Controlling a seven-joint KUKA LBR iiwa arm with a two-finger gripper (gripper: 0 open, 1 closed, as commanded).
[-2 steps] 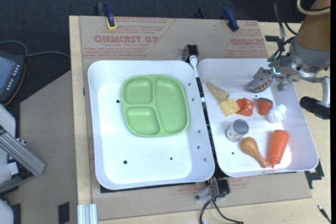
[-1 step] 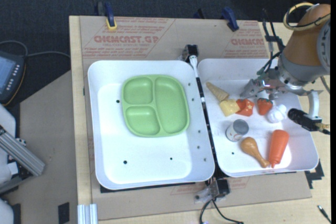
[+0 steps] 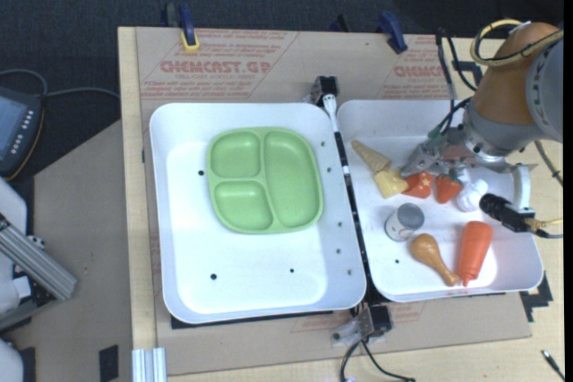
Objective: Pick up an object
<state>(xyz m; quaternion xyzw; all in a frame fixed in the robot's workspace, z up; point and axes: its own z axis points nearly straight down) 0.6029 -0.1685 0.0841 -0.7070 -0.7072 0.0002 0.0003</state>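
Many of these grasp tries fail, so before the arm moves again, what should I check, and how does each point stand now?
1. Claw is over the right bin: ok.
2. Claw is down among the toys, near the small red piece: ok.
3. A toy is seen between the claw's tips: cannot tell.
4. Neighbours are packed close, the yellow wedge and cone right beside the red piece: not ok for a clean single pick.
5. Carrot, drumstick and grey disc lie apart from the claw: ok.
6. Green divided plate sits alone in the left bin: ok.
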